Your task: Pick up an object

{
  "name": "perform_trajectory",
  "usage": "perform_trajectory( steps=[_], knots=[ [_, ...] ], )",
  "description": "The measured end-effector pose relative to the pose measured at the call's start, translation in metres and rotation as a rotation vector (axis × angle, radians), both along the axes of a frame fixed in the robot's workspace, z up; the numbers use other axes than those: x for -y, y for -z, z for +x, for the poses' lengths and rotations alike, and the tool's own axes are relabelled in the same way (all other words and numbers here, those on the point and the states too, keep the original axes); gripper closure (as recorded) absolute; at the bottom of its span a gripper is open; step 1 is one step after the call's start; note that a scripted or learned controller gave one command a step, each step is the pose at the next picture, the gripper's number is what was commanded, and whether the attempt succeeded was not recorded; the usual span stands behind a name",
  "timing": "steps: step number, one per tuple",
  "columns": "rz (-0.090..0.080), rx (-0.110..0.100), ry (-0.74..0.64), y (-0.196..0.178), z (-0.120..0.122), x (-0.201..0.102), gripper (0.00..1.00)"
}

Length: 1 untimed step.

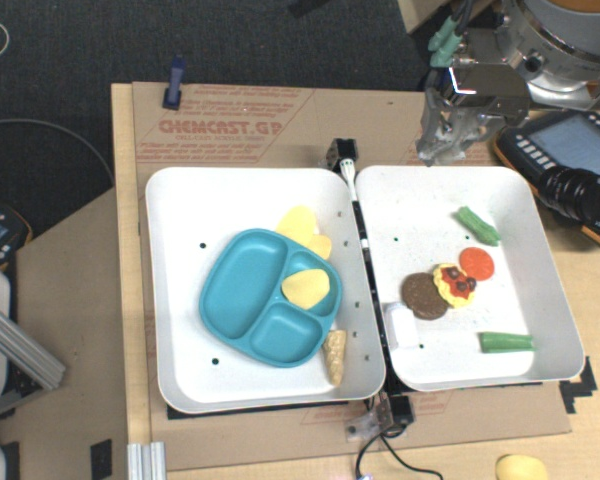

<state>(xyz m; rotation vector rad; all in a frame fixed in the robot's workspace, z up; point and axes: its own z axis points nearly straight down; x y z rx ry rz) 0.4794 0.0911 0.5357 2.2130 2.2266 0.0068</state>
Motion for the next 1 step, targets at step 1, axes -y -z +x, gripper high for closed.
perform_trajectory(
  steps=[1],
  knots=[
    [-0.004, -0.018, 0.011, 0.1169, 0.0036, 0.0285, 1.0]
  ],
)
